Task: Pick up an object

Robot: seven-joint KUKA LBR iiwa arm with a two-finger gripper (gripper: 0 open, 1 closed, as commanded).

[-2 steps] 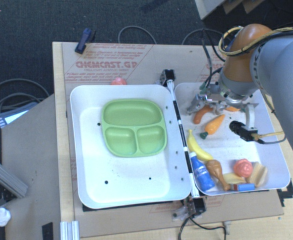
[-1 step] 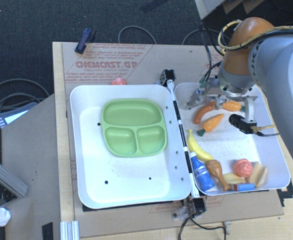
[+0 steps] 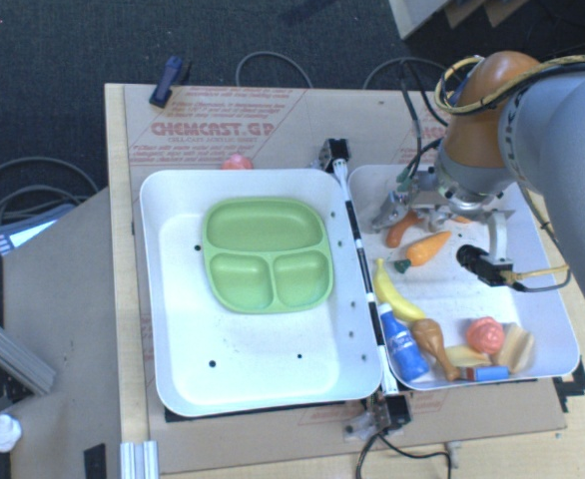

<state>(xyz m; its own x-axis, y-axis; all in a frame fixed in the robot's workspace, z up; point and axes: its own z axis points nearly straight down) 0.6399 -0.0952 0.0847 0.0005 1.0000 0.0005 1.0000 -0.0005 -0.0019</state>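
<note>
My gripper (image 3: 404, 211) hangs over the back left part of the right bin (image 3: 557, 307), under the arm's orange band. Just below it lies a small red-orange sausage-shaped piece (image 3: 399, 233), touching or nearly touching the gripper. Beside that, slightly nearer the front, is an orange carrot (image 3: 429, 248) with a green tip. Along the bin's left wall lie a yellow banana (image 3: 393, 298) and a blue bottle (image 3: 405, 352). A brown drumstick (image 3: 435, 343), a red round fruit (image 3: 486, 334), a tan bread piece (image 3: 517, 346) and a small blue piece (image 3: 489, 373) crowd the front corner.
The left bin (image 3: 173, 307) holds a green divided plate (image 3: 268, 253). A black clamp (image 3: 334, 153) sits at the back where the bins meet. Cables lie behind the bench, and a blue object (image 3: 168, 81) rests on the board's back left.
</note>
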